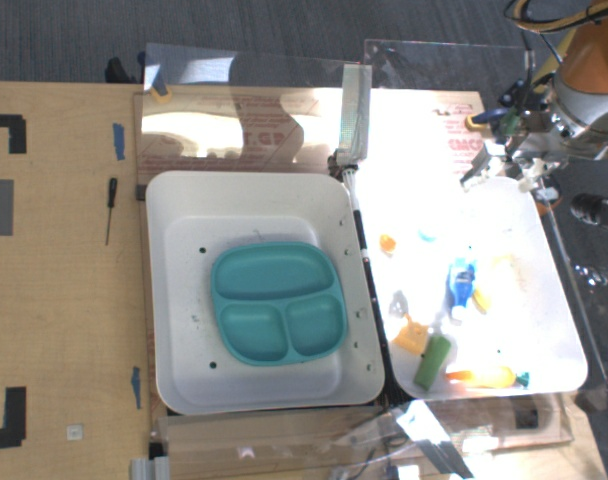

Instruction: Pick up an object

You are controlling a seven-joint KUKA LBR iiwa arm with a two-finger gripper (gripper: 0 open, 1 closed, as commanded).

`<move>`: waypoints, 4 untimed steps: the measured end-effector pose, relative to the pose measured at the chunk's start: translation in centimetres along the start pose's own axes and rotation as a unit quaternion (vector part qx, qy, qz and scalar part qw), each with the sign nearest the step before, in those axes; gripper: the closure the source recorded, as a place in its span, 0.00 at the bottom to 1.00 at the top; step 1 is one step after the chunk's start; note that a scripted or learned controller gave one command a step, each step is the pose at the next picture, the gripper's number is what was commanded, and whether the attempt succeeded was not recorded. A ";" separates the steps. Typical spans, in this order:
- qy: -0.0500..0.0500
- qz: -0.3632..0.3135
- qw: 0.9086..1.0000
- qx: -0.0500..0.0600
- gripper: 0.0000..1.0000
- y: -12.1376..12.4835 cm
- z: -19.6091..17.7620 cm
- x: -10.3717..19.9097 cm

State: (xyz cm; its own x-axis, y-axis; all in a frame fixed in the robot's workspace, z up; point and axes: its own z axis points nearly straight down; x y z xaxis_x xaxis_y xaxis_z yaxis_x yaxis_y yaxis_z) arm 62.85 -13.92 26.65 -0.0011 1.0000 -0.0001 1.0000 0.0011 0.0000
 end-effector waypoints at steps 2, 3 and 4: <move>0.001 0.030 1.000 0.001 0.00 -6.3 13.2 0.6; 0.000 -0.084 0.996 -0.001 0.00 -8.6 17.7 1.0; -0.001 -0.084 0.996 -0.003 1.00 -8.4 16.6 0.9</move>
State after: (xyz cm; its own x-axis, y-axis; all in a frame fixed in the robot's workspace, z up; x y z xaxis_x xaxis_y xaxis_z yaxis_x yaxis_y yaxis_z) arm 54.42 -13.05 10.05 -0.1678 0.9858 -0.0020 0.9858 0.1678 0.0059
